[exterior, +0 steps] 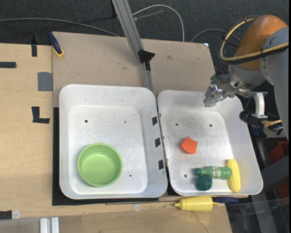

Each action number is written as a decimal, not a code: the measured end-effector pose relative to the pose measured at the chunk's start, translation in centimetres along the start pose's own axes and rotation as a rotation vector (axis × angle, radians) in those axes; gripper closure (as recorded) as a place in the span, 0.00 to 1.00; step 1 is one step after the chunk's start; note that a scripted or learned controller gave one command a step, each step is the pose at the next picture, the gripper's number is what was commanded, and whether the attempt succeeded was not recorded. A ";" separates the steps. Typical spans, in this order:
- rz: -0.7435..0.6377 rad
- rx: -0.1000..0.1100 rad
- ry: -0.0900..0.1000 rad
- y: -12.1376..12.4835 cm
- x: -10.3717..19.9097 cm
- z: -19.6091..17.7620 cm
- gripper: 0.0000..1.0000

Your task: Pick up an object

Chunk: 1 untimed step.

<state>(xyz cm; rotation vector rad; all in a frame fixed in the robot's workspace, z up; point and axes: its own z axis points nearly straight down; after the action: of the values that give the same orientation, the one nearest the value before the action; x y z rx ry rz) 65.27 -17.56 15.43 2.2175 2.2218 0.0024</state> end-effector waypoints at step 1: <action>-0.001 -0.001 0.000 -0.2 0.8 -4.7 1.00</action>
<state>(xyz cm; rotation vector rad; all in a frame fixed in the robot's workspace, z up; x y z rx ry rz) 65.08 -16.77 20.10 2.2160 2.2219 0.0035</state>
